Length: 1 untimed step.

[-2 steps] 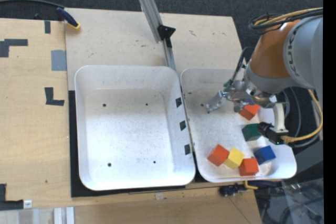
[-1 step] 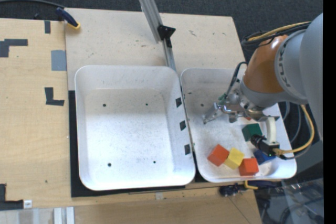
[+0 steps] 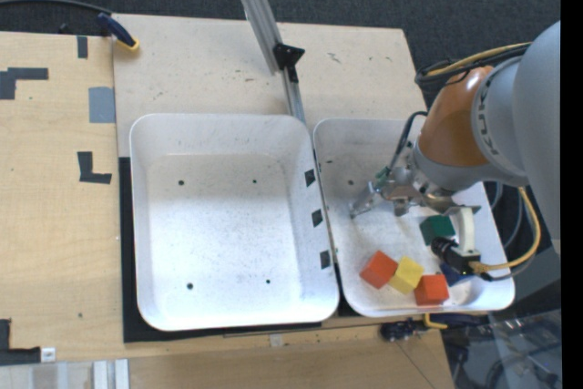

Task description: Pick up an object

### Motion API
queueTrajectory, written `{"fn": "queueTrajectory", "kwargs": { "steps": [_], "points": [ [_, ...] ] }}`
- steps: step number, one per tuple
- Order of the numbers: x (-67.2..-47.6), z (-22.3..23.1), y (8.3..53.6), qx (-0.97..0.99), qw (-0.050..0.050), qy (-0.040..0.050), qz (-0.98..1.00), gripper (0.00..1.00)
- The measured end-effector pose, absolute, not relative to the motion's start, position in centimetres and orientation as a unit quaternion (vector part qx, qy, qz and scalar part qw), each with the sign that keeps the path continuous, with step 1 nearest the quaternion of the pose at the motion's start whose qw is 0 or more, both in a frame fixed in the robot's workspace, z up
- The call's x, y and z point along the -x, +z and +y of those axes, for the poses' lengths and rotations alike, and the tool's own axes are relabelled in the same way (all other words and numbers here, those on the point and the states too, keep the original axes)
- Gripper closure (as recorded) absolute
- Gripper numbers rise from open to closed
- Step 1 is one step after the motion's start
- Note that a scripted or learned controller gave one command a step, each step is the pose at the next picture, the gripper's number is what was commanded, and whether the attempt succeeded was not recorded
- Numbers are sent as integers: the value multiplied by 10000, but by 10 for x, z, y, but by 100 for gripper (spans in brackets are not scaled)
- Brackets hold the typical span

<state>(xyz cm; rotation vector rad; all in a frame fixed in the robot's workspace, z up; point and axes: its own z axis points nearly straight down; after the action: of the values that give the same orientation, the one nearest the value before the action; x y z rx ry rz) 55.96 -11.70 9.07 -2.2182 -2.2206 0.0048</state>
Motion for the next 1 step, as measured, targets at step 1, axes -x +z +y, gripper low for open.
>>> {"fn": "queueTrajectory", "kwargs": {
  "steps": [1],
  "points": [
    [-560,-116,101,7061,18,7,-7081,100]
  ]
}}
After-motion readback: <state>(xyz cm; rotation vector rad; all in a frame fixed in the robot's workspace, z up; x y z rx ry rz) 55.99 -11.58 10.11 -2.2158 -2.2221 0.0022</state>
